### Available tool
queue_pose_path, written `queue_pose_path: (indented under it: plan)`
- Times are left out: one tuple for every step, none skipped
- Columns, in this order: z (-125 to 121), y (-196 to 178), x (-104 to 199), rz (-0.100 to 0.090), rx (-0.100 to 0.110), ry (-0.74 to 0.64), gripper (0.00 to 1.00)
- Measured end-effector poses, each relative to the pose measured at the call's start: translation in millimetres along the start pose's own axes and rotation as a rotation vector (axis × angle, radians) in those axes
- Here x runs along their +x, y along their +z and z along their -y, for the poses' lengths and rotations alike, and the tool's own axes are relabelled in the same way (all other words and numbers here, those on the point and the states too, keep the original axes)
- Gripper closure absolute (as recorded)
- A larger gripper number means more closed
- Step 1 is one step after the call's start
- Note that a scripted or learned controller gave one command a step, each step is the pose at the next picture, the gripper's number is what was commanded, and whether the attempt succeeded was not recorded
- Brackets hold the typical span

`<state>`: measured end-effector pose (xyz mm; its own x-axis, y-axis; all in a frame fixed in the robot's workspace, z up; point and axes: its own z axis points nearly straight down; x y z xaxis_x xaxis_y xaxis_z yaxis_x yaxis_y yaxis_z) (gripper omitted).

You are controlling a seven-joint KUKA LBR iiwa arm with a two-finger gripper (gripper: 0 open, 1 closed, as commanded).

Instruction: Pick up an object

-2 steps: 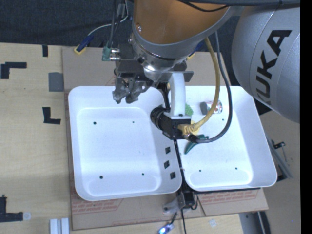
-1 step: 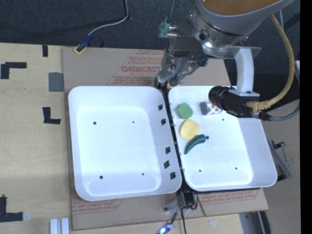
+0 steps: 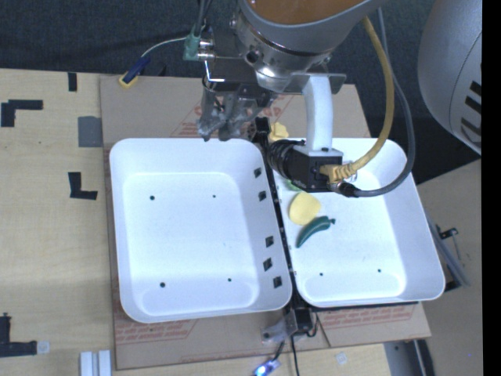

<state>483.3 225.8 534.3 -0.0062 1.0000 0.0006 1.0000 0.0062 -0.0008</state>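
Camera view: my pincer [image 3: 221, 124] hangs above the left bin's [image 3: 188, 288] far rim, at 12 o'clock; can't tell its state. Yellow object [image 3: 304, 207] and green pepper [image 3: 314, 229] sit touching in the right bin [image 3: 391, 280], 4 o'clock from my pincer.

The arm [image 3: 313, 6] runs off the top edge and hides the far rim of the right bin [image 3: 391, 288]. A small yellow thing [image 3: 279, 131] behind the black fitting [image 3: 305, 167] is half covered.
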Motion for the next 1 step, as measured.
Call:
queue_pose_path:
  plan:
    - [0.1, 76.8, 5.2, 0.005, 0.009, 0.005, 1.0]
